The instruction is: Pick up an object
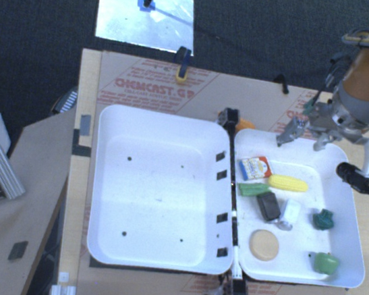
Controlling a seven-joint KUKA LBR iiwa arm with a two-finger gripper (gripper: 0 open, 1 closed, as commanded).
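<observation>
Objects like corn (288, 184) lie untouched in right bin (353, 259); we see gripper (305, 134) spread and bare over its far edge, next descend and clamp.

Glossy white plastic bins (166, 131) sit on matt brown cardboard (152, 88).
</observation>
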